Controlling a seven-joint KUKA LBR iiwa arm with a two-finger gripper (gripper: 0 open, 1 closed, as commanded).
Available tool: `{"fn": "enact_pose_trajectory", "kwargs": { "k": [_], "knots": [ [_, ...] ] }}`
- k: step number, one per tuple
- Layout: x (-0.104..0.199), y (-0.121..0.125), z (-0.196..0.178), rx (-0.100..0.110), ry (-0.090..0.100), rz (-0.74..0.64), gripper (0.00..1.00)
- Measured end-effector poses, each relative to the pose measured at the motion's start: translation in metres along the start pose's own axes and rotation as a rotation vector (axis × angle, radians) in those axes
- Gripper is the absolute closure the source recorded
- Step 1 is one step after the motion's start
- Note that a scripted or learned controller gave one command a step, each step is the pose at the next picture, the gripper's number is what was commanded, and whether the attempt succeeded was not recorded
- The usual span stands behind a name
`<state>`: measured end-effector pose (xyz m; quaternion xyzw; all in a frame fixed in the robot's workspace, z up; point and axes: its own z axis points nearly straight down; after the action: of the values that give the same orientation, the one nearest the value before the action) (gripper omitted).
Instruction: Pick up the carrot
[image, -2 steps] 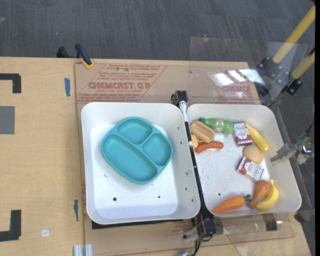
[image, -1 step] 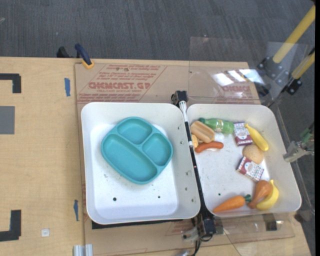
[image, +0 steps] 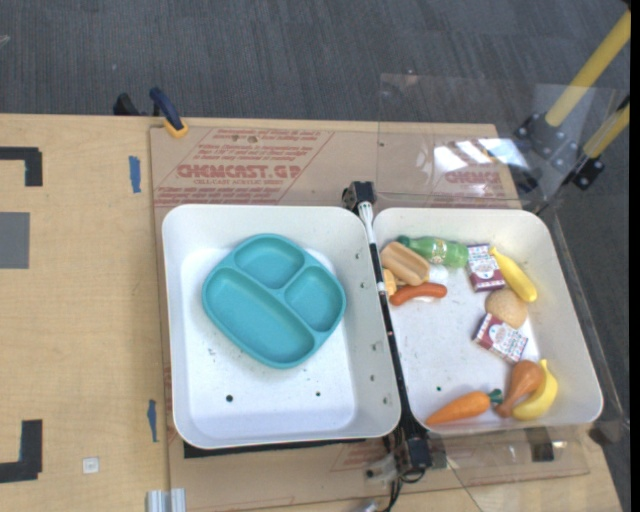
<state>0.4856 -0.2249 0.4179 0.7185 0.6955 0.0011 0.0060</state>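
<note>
Nearest you, the carrot (image: 461, 407) lies untouched along the front wall of the right bin (image: 440, 352), its green top touching an orange pear-like fruit (image: 521, 384) beside a banana (image: 541, 396). Nothing is lifted; the approach, grasp and raise all remain. Farther back sit two small cartons (image: 501, 337), print unreadable, then a hot dog (image: 405, 262). The left bin (image: 190, 330) holds a teal divided plate (image: 272, 299). Beyond, cardboard (image: 240, 165) reads roughly "CHEMCAST GP". You cannot tell the fingers' state.
</note>
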Motion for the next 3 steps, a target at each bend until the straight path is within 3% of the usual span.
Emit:
{"fn": "enact_pose_trajectory", "kwargs": {
  "k": [1,2,3],
  "knots": [
    [0.001,0.000,0.004,0.008,0.003,-0.001,0.00],
    [0.025,-0.007,0.105,0.010,0.009,-0.396,0.00],
    [0.059,-0.006,0.311,-0.007,-0.001,-0.867,0.00]
  ]
}}
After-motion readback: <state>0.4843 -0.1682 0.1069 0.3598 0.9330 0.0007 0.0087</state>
